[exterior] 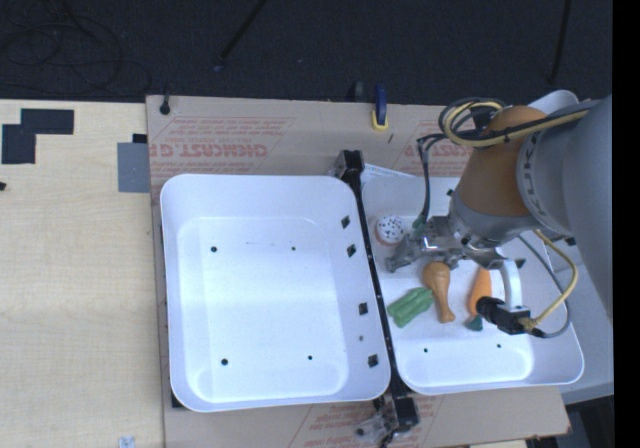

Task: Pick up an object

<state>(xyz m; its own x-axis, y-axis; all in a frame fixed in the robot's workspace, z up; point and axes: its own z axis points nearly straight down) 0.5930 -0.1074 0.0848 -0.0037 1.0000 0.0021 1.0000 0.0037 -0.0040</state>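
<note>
Bench, two white bins: left bin (260,386), right bin (480,376). My pincer (440,254) hangs low in the right bin; grip state, cannot tell. Directly below it: tan drumstick (438,288). Green block (409,307) left, orange carrot (480,288) right, dotted white ball (390,228) far-left

We note even overhead lighting with mild glare bleaching the left bin (260,286) floor, a dim, underexposed floor (300,16) above the table (70,276), and soft overall focus.
</note>
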